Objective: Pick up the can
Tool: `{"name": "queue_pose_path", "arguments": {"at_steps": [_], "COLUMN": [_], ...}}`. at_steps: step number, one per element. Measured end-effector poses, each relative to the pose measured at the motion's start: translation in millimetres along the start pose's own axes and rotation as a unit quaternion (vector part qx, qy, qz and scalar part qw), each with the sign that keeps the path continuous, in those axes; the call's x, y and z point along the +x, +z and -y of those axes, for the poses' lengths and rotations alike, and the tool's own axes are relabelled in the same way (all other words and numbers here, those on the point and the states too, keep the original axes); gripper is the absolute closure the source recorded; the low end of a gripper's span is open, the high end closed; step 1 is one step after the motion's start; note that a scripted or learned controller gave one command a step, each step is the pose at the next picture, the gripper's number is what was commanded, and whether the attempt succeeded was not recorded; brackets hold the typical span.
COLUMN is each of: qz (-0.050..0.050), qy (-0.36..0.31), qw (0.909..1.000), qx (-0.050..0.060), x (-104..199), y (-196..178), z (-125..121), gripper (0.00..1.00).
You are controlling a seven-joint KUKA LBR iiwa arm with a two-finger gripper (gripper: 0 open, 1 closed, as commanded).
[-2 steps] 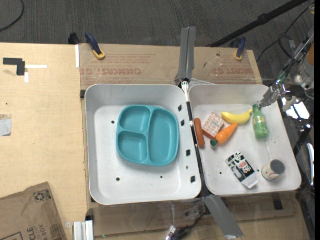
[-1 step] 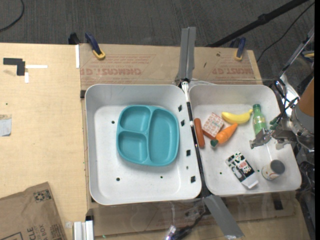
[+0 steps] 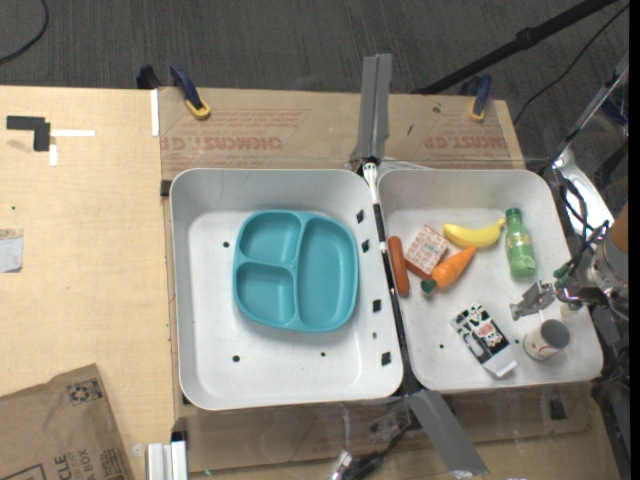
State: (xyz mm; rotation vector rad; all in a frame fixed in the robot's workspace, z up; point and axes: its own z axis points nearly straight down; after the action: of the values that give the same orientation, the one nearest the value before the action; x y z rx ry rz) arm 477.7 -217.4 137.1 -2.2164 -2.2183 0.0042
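Note:
The can (image 3: 546, 340) is small and pale with a dark end. It lies on its side in the front right corner of the right bin (image 3: 480, 180). My gripper (image 3: 532, 301) reaches in from the right edge and hangs just above and slightly behind the can, with nothing seen in its grasp. A black and white carton (image 3: 482, 336) lies just left of the can.
The right bin also holds a green bottle (image 3: 519, 242), a banana (image 3: 474, 233), a carrot (image 3: 450, 268), a hot dog (image 3: 399, 265) and a small printed box (image 3: 425, 248). A teal divided plate (image 3: 297, 270) sits in the left bin (image 3: 200, 298).

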Motion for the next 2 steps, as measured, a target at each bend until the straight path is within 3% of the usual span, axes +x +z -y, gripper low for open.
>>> {"name": "queue_pose_path", "arguments": {"at_steps": [1, 2], "qz": [-0.004, -0.004], "qy": [0.010, 0.010], "qw": [0.9999, 0.9999], "qx": [0.002, 0.002], "x": [-0.2, -0.3], "y": [44.3, 44.1], "z": [0.2, 0.1], "gripper": [0.00, 0.00]}}
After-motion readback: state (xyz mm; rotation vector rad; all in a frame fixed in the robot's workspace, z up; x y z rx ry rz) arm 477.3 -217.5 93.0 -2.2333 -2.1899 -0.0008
